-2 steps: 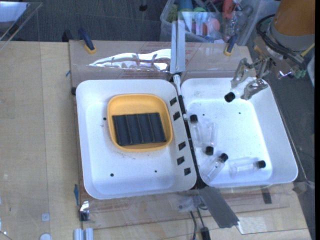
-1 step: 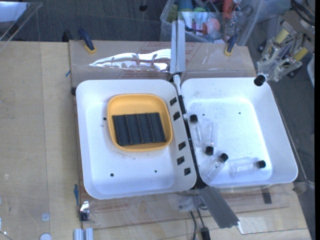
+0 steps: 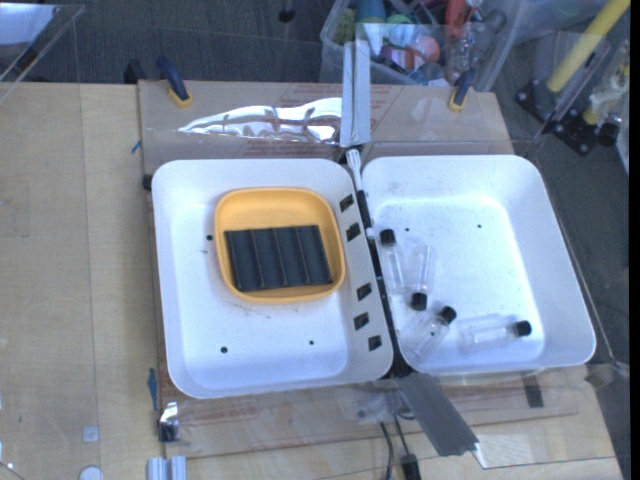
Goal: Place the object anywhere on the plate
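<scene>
A yellow plate [image 3: 272,202] with rounded corners sits in the left white bin [image 3: 190,338]. On it lies a dark grey ribbed rectangular object [image 3: 278,258], flat and covering most of the plate's floor. Several clear vials with black caps lie in the right white bin [image 3: 490,193]: one near the divider [image 3: 393,260], one beside it [image 3: 421,271], one lower down [image 3: 433,332], and one at the front right [image 3: 488,331].
A metal divider strip with black clips [image 3: 360,268] runs between the two bins. A clear box of mixed coloured items [image 3: 420,18] stands behind the bench. Blue-handled clamps [image 3: 176,86] hold the back board.
</scene>
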Robot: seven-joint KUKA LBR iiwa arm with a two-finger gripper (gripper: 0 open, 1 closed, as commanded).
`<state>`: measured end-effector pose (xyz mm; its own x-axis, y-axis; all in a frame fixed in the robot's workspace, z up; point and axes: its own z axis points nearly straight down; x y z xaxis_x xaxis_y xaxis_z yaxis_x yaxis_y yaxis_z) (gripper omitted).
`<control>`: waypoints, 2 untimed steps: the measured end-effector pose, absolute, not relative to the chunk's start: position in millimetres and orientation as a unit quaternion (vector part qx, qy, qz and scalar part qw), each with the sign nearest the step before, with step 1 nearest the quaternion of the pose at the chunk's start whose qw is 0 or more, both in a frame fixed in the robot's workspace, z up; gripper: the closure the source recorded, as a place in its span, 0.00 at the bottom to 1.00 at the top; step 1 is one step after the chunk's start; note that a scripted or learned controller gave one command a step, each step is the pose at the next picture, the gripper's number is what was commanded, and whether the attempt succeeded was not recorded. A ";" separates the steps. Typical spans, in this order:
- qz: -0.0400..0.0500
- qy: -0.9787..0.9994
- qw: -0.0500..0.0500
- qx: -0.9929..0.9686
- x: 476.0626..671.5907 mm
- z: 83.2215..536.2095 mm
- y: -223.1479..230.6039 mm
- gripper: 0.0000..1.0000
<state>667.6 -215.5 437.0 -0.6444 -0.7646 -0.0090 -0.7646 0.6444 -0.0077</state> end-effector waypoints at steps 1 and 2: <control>-0.002 0.861 0.005 -0.509 668.1 436.1 -221.5 1.00; -0.002 0.738 0.005 -0.674 667.9 435.7 -221.9 1.00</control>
